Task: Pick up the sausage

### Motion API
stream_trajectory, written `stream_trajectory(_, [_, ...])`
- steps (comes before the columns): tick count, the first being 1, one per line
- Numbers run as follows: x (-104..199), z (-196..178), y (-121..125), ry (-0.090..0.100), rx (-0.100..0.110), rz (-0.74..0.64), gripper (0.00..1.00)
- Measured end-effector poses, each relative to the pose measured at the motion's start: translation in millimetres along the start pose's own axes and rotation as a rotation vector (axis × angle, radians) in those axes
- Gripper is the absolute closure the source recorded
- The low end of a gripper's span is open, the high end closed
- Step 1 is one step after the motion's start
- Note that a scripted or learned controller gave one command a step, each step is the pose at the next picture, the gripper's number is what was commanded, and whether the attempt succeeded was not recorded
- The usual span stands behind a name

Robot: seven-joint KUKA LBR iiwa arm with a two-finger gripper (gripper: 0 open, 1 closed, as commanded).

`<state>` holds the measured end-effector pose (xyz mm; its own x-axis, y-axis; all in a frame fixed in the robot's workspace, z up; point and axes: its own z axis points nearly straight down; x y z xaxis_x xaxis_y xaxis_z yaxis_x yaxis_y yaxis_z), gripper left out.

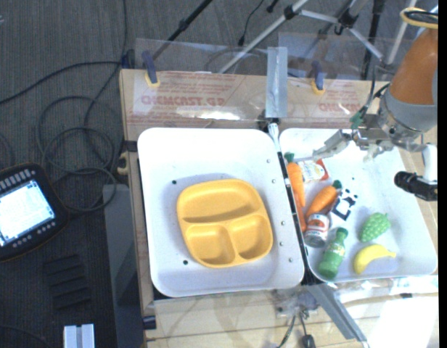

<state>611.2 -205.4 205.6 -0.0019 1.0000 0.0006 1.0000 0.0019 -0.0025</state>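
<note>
One long orange-red sausage [297, 191] lies against right white plastic bin's [421, 216] left wall; grey two-finger gripper [332, 148] hangs nearby, grip unclear to us. We'd straddle its width, approx. mid-length.

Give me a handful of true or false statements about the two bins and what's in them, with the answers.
1. The yellow divided tray lies in the left bin. True.
2. The banana sits inside the yellow divided tray. False: it lies in the right bin, near its front.
3. The green bottle lies in the right bin, beside the can. True.
4. The end effector is over the left bin. False: it is at the back of the right bin.
5. The carrot is in the same bin as the sausage. True.
6. The green bumpy fruit is on the floor. False: it is in the right bin, just behind the banana.
</note>
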Motion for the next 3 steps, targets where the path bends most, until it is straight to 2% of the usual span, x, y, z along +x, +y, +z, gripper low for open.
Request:
stream_trajectory(1, [-18, 81, 2, -0.002, 0.0, -0.186, 0.0])
stream_trajectory(2, [-21, 117, 19, -0.01, -0.008, -0.356, 0.0])
stream_trajectory(3, [-20, 106, 21, -0.015, -0.015, -0.356, 1.0])
